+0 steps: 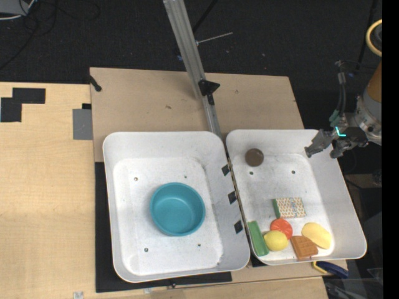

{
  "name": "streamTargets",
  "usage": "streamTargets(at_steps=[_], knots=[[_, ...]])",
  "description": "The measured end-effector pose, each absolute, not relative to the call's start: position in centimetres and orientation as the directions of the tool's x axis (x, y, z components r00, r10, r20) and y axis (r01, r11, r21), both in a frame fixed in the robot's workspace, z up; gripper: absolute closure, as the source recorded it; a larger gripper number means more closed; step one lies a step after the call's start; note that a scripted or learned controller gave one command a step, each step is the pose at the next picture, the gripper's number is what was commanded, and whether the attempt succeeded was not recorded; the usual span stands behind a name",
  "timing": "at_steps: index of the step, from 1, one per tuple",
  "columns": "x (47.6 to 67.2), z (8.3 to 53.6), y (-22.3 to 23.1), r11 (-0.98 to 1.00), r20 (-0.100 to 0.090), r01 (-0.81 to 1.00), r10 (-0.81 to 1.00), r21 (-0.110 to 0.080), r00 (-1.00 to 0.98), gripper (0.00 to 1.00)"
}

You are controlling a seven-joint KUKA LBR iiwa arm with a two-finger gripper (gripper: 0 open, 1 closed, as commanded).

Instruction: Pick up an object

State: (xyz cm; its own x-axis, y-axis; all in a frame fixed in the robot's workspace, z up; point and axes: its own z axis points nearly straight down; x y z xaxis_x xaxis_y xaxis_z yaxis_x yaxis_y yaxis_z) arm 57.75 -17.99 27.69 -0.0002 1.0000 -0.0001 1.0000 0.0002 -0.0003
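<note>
Gripper [326, 146] at the upper right rim of the right bin [312, 182], just over the bin's edge, reaching in from the right. Small and dark against the background; open or clenched, cannot tell. Apart from every item in the bins.

Right bin, far end: brown ball [254, 157] alone near the upper left corner, well apart from the gripper.

Right bin, near end, a loose cluster:
- patterned square pad [290, 207], lying flat, furthest up of the group
- red ball [282, 226] just below the pad
- yellow lemon [275, 241] touching the red ball's lower side
- green stick [257, 238] lying along the left wall, just beside the lemon
- yellow oval [316, 233] to the right of the red ball
- brown block [303, 248] at the near wall, between lemon and oval, tucked partly under the oval

Left bin [113, 149]: teal bowl [177, 208], upright, mouth up, roughly centred.

Both bins side by side on the wooden bench [143, 98], inner rims touching. Metal rail [189, 45] slanting down from the top toward the gap between the bins.
</note>
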Motion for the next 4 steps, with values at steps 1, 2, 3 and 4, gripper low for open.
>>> streamTargets(at_steps=[1,2,3,4], knots=[[57.8,27.7,-18.0,0.000,0.000,1.000,1.000,0.000,0.000,0.00],[57.4,21.9,-18.8,0.000,0.001,1.000,1.000,-0.006,0.000,0.00],[56.7,17.3,-18.4,0.001,0.001,1.000,1.000,-0.004,-0.001,0.00],[56.3,13.0,-18.4,0.000,0.001,1.000,1.000,-0.004,0.000,0.00]])
